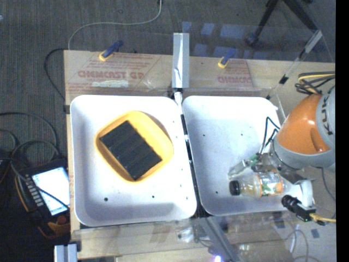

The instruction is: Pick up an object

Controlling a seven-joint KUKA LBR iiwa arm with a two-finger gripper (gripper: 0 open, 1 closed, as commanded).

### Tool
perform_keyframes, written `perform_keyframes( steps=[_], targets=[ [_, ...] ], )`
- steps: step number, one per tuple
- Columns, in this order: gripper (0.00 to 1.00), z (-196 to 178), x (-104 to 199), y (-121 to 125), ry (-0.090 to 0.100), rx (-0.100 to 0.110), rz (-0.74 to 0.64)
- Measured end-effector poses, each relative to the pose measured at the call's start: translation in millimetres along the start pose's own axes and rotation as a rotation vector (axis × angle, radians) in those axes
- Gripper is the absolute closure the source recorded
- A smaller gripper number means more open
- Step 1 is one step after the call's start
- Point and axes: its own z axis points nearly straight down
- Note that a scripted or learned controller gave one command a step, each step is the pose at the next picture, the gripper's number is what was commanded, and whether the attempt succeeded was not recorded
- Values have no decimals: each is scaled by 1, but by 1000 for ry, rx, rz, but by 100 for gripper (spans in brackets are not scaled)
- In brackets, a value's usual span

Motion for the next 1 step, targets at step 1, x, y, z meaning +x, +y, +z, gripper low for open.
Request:
perform_keyframes(
  steps=[1],
  targets=[
    [0,-15,-10,66,2,18,-129]
  ],
)
